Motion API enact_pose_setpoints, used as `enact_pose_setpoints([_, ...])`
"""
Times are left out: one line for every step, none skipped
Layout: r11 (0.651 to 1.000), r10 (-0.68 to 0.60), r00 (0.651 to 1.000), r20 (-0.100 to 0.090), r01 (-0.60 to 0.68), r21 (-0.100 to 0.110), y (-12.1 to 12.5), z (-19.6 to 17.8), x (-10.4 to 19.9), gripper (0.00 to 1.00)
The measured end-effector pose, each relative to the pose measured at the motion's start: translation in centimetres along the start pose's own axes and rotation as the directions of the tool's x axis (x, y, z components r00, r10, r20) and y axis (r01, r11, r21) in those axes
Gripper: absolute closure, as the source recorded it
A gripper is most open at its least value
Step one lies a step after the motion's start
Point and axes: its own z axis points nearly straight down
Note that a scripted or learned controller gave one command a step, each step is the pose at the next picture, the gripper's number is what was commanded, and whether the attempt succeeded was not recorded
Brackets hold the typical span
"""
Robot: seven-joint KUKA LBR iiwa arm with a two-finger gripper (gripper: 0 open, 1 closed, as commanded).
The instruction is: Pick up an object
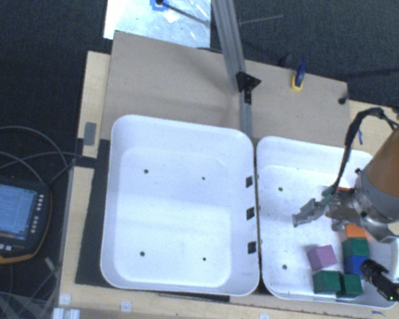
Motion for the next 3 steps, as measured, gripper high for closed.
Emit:
enact_pose_setpoints([1.0, 0.001, 1.0, 0.0, -0.001, -0.001, 0.0, 0.0, 0.0, 0.0])
enact_pose_setpoints([1.0, 0.003, 1.0, 0.0, -0.003, 0.005, -0.1, 5.2, -1.1, 0.0])
enact_pose_setpoints([1.0, 0.001, 1.0, -0.001, -0.001, 0.005, -1.1, 10.6, -0.6, 0.0])
